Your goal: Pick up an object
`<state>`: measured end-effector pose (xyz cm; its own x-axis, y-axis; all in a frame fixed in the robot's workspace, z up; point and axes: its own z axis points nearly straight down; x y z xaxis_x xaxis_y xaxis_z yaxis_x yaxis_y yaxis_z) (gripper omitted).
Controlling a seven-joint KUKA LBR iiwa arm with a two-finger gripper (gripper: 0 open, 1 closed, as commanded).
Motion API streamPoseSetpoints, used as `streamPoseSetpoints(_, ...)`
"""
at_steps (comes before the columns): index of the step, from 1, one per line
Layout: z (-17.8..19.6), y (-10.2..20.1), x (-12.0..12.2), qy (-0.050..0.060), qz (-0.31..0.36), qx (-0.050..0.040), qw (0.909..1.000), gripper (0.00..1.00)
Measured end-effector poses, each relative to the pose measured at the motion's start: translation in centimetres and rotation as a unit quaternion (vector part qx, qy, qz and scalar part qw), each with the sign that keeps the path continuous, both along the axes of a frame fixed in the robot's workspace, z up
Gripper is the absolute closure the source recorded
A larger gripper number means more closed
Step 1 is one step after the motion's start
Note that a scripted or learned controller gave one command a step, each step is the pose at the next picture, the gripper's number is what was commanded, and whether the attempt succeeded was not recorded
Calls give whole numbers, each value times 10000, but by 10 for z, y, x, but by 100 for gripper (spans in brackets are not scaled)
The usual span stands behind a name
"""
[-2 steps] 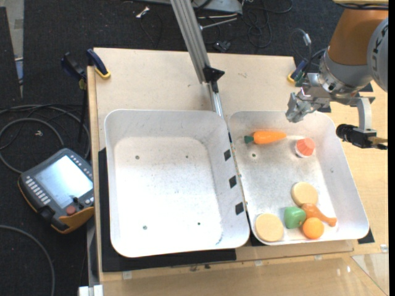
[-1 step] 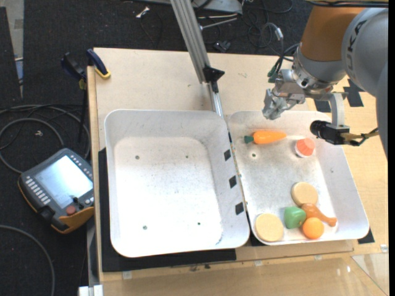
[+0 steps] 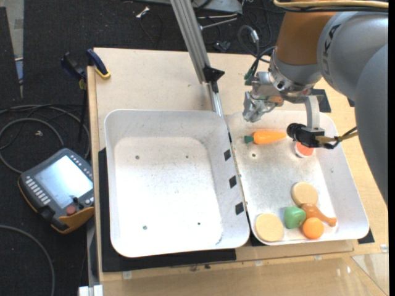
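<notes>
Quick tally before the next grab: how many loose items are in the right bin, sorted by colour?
Orange: 2, the orange plastic carrot and the round orange fruit
Tan: 2, the flat tan disc at the near edge and the second tan disc behind it
Green: 1, the green rounded piece
Brown: 1, the brown drumstick-shaped piece
Red and white: 1, the small red-and-white piece, partly hidden
Total: 7

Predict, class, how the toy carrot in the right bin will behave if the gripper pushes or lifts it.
The toy carrot lies on its side on the right bin's flat floor; its rounded, tapered body suggests it may roll or swing round when nudged. It looks like smooth moulded plastic, so probably stiff, light and somewhat slippery. The gripper hangs just above its green end.
</notes>
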<state>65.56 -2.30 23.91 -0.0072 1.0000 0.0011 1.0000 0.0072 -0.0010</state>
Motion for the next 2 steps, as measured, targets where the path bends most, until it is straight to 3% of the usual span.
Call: streamPoseSetpoints(2, -18, 111, 5, -12, 5, 1, 10000, 100)
